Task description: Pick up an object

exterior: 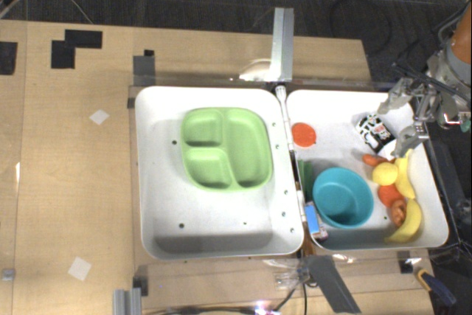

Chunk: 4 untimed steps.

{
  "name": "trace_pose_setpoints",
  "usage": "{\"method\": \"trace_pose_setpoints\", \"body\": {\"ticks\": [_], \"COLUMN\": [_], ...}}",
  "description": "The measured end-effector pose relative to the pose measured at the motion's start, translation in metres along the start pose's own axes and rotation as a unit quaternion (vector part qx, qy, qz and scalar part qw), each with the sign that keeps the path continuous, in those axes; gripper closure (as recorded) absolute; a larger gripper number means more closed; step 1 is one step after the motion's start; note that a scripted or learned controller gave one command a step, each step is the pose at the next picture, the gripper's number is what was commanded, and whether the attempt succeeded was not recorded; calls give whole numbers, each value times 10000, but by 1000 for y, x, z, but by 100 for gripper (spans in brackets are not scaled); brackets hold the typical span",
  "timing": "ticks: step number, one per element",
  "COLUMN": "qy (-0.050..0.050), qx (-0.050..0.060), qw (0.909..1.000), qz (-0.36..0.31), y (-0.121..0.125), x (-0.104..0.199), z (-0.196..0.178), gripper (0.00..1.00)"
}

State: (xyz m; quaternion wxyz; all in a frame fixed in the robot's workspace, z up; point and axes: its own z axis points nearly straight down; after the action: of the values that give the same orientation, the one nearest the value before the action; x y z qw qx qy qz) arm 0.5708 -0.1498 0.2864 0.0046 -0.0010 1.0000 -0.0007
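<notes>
There is just the one camera view, looking down on both bins. At left of centre sits the left bin (158, 217), with a green divided tray (225, 147) in its upper middle. Right of centre is the right bin (332, 103), which carries all the loose items: an orange disc (303, 133) near its upper left, a teal bowl (342, 196) in its lower middle, a blue item (313, 221) wedged against the bin's left wall, a small black-and-white object (374, 130) in the upper right, and below that a cluster of a lemon (384, 173), a banana (409, 214), a carrot-like piece (373, 158) and something red-orange (393, 201).

The gripper (410, 119) hangs at the right side of the frame, over the upper right corner of the right bin, just beside the black-and-white object. Its fingers look spread rather wide with nothing between them, though the metal parts blur together there, so that reading is tentative.

As for progress, nothing has been lifted: every item lies on the bin floor. The tool seems placed above its area of choice, so descent, closing and lifting all remain to be done.
</notes>
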Motion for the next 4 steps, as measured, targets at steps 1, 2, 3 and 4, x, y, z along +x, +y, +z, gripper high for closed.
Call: {"method": "trace_pose_setpoints", "body": {"ticks": [1,2,3,4], "qy": [61,-59,-53,-143], "qx": [-17,21,10,22], "qw": [9996,9999,9994,9992], "qz": [-268,-84,-341,-375], "y": [-3,-1,43,45], "x": [72,69,55,49], "z": [132,195,195,181], "gripper": [0,0,0,100]}}
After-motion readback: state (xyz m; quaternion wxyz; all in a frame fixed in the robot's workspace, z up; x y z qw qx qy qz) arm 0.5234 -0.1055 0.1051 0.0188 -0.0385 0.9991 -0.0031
